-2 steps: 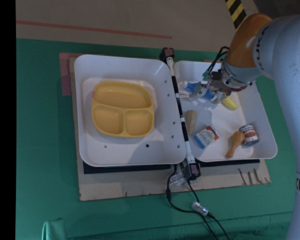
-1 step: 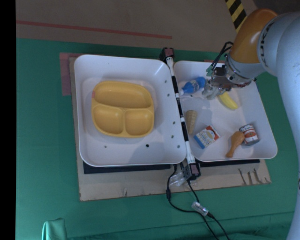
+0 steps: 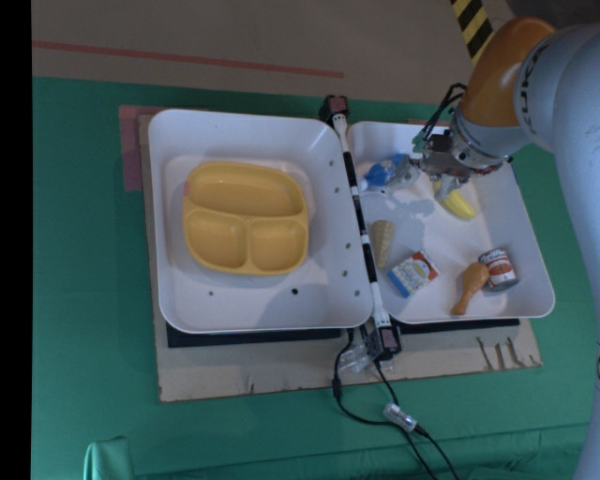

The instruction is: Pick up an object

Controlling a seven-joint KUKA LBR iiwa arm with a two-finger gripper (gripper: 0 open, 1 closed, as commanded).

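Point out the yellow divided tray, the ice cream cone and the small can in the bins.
yellow divided tray (image 3: pixel 246 216): camera view, on the ridge between its compartments.
ice cream cone (image 3: pixel 382 239): camera view, on the middle of the cone's body.
small can (image 3: pixel 500 268): camera view, on its labelled side.

Bench surface covered by a green cloth (image 3: pixel 84 281), lying flat across most of its area with a bunched fold at the lower left corner (image 3: pixel 108 457). A sheet of brown cardboard (image 3: pixel 253 375) lies on the cloth, its lower edge frayed and notched. Beyond the cloth's far edge, a brown floor (image 3: pixel 234 33) is crossed by a thin red line (image 3: pixel 187 58). Yellow-and-black hazard striping (image 3: pixel 472 21) marks the floor at upper right. A black cable (image 3: pixel 361 408) trails over the cloth toward the near edge. Lighting is even and diffuse, with soft shadows.
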